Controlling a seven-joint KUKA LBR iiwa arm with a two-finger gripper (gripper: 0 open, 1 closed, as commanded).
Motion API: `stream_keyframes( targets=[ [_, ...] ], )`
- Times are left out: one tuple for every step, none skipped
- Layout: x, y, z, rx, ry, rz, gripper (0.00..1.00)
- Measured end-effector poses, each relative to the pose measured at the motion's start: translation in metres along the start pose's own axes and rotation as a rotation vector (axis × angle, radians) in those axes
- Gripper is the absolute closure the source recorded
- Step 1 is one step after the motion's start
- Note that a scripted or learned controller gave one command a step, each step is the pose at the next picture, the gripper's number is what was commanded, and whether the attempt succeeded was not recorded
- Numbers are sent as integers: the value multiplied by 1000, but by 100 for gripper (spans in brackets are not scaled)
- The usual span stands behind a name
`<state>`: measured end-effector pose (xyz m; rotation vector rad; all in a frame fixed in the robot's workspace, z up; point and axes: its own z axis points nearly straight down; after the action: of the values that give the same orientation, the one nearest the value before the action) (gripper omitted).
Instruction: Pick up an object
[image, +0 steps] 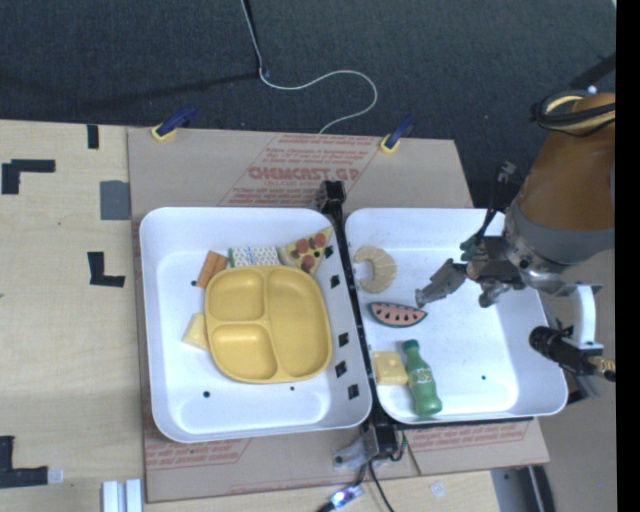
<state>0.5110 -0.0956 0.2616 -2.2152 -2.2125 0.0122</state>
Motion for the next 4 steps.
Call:
stream_keyframes(
  targets=[
    [0, 2, -5, -12, -2, -3, 0],
    [-10, -1, 48, -6, -2, -1, 0],
    [-5, -11, 107, -4, 0, -1, 0],
    [-10, -15, 153, -5, -1, -1, 0]
  ],
)
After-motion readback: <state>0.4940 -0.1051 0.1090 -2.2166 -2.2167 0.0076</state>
